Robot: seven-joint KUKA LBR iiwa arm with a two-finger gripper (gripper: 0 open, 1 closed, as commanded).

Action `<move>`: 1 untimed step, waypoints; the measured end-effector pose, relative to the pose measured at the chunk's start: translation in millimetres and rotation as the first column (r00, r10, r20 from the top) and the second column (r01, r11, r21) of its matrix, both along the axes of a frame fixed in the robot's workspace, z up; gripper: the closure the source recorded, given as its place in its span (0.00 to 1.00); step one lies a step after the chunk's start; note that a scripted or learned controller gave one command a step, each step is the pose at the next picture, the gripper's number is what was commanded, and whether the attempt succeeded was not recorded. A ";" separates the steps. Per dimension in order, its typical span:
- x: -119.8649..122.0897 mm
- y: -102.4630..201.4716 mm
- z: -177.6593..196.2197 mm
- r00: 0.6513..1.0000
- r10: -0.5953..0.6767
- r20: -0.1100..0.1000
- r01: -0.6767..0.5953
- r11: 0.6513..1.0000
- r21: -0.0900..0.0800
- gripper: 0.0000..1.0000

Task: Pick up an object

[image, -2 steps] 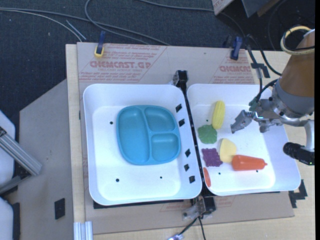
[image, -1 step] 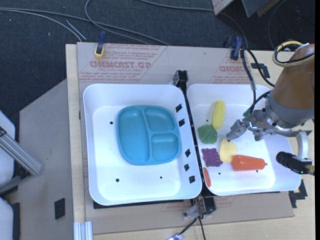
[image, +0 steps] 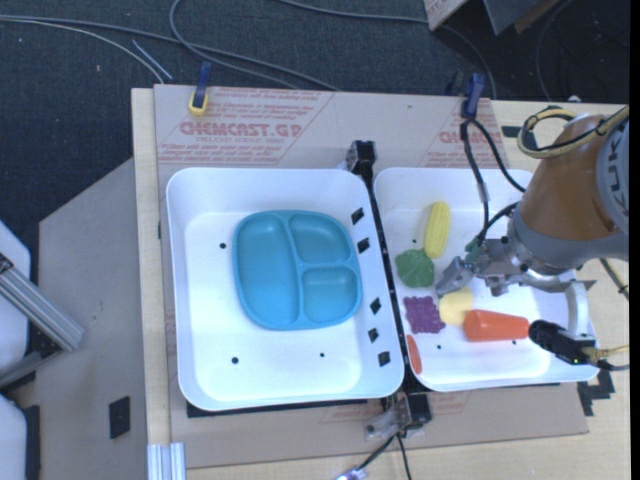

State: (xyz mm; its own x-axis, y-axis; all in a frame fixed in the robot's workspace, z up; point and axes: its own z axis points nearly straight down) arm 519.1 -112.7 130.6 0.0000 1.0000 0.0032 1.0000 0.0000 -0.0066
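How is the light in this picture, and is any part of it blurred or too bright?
In the camera view, light is even and soft; the white bins look bright yet keep their edges; the blue divided tray casts almost no shadow; the corn cob and carrot are sharp; the end effector is slightly soft.

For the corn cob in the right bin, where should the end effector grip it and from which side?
Likely across the middle of the corn cob, coming from above. It lies flat, long axis running up-down in the camera view, with bare bin floor along both long sides; the green piece crowds its lower end.
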 end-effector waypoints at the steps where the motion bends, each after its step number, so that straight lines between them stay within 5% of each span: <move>1: 0.7 0.6 -46.6 1.000 -0.002 0.006 0.002 1.000 -0.001 0.00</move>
